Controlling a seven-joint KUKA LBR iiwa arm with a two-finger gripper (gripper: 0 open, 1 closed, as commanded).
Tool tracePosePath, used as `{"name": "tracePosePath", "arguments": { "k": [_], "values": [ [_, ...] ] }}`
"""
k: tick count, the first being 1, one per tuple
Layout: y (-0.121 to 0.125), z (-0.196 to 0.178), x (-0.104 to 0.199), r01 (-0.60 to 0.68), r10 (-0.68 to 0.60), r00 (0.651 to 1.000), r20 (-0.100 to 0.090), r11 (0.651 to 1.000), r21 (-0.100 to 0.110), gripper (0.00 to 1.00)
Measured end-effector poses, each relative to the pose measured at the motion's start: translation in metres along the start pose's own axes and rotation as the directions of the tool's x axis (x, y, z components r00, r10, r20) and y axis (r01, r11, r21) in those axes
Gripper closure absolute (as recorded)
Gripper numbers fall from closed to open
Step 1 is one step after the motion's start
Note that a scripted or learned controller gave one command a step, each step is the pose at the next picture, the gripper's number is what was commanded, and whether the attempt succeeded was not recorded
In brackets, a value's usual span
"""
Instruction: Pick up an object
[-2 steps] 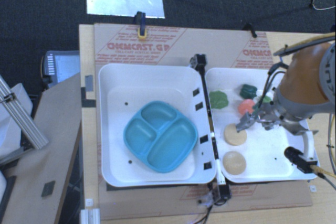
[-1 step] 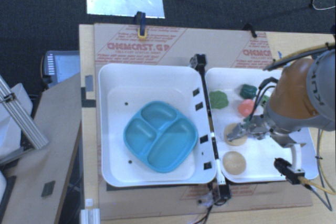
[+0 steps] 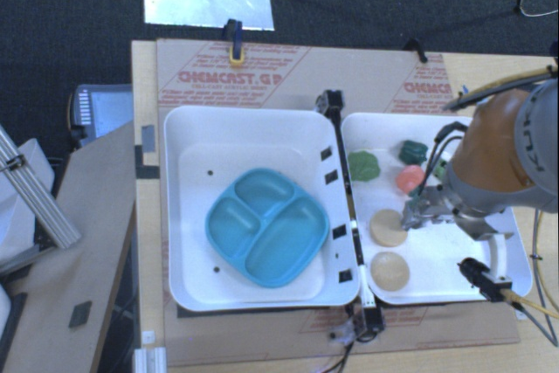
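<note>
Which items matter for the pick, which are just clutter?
Job: gripper; right bin with two tan discs, light green piece, dark green piece, pink piece.
Lying about: left bin, blue divided plate.

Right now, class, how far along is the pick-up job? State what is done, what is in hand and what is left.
Done: the arm has reached into the right bin. In hand: the tool sits low beside the upper tan disc, near the pink piece; no grasp is visible. Left: grip something and lift it. The blue tray lies in the left bin.
</note>
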State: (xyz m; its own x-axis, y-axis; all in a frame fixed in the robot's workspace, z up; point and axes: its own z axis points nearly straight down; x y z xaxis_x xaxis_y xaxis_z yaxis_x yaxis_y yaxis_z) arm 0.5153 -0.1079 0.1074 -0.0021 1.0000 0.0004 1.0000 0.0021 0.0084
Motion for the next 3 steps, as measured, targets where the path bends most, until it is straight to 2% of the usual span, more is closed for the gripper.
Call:
{"name": "tracePosePath", "arguments": {
  "k": [1, 3],
  "values": [
    [0.000, -0.064, -0.002, 0.002, -0.002, 1.000, 0.002, 1.000, 0.001, 1.00],
    [0.005, -0.164, 0.008, 0.002, -0.002, 1.000, 0.002, 1.000, 0.001, 1.00]
  ]
}}
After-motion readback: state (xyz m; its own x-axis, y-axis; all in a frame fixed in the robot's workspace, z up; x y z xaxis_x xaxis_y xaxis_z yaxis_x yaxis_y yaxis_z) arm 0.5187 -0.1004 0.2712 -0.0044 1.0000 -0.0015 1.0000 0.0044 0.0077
